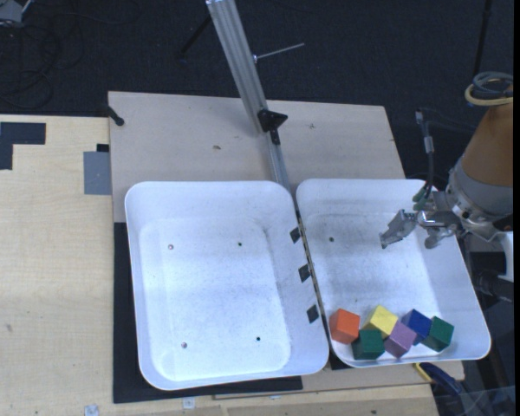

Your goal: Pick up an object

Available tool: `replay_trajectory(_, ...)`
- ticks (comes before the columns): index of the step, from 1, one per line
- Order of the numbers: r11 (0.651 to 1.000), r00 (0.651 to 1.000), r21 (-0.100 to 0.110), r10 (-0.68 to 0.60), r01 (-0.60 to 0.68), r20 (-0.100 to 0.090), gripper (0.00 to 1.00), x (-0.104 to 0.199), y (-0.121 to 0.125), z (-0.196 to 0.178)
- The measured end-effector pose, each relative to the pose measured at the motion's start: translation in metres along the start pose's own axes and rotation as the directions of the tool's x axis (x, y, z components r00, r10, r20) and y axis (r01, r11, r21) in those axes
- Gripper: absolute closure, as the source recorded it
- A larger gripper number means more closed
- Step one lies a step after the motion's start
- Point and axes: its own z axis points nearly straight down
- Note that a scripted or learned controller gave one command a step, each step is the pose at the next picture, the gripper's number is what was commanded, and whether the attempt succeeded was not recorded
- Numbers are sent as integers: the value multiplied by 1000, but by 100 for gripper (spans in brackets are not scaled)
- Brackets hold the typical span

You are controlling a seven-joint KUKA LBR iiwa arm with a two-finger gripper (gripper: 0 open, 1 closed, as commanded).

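Blocks (390,330) lie well below the gripper (413,230).

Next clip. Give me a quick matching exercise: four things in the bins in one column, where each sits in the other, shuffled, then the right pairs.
Things:
1. orange block
2. yellow block
3. purple block
4. tool

Places:
A. above the right bin, away from the blocks
B. leftmost of the cluster
C. between the orange and blue blocks
D. front of the cluster, beside a green block

Pairs: 1-B, 2-C, 3-D, 4-A

a slanted aluminium post (247,81) rises behind two white bins (212,367) on a tan board (182,137), beside a wooden bench (43,258).
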Motion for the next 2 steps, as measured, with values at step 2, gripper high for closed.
replay_trajectory(2, 1000, 1000, 11, 5, -5, -1, 0, -37, -67, 102)
